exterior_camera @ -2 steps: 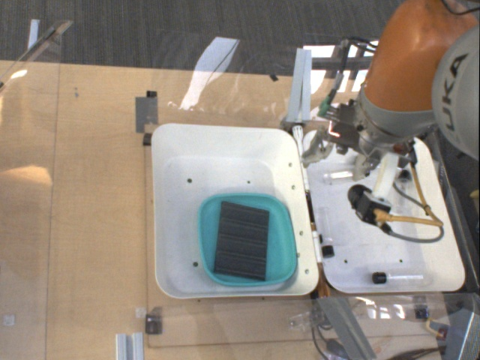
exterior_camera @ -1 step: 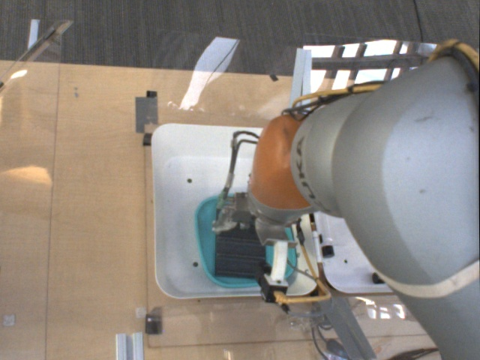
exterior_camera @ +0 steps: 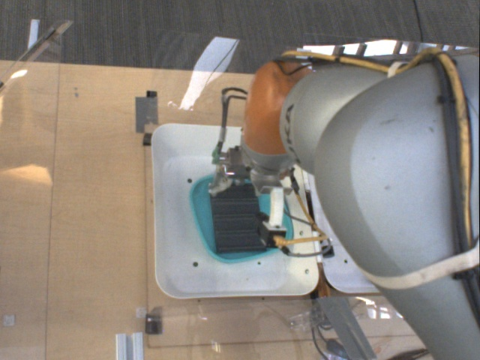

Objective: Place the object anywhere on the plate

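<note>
No readable text, label, brand, number or sign appears on anything in the camera view

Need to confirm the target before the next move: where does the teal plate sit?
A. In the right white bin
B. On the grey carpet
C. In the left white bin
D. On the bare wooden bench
C: the teal plate lies on the floor of the left shallow white bin, under the arm's black ribbed tool.

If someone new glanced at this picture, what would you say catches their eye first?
The huge grey arm with its orange band fills the right side, reaching over the left shallow white bin. Beneath its wrist, a dark ribbed rectangular block lies on a teal plate in that bin.
</note>
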Action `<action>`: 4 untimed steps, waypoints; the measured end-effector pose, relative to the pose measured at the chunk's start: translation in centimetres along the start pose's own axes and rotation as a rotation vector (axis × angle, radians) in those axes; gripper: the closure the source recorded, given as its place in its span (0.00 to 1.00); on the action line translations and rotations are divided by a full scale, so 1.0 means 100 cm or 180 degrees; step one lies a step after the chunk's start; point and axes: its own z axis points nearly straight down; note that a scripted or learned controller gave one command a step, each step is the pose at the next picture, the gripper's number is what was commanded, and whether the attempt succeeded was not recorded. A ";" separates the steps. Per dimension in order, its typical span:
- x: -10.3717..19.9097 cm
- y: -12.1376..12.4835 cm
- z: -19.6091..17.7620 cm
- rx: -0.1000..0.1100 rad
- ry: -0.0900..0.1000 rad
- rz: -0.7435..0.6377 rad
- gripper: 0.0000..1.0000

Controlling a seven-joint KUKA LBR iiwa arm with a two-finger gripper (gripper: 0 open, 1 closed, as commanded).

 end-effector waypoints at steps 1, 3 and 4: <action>-0.042 0.049 -0.074 -0.0015 0.0000 -0.0301 0.00; 0.052 0.072 -0.083 -0.0017 0.0001 -0.1214 1.00; 0.054 0.073 -0.095 -0.0048 0.0002 -0.1230 1.00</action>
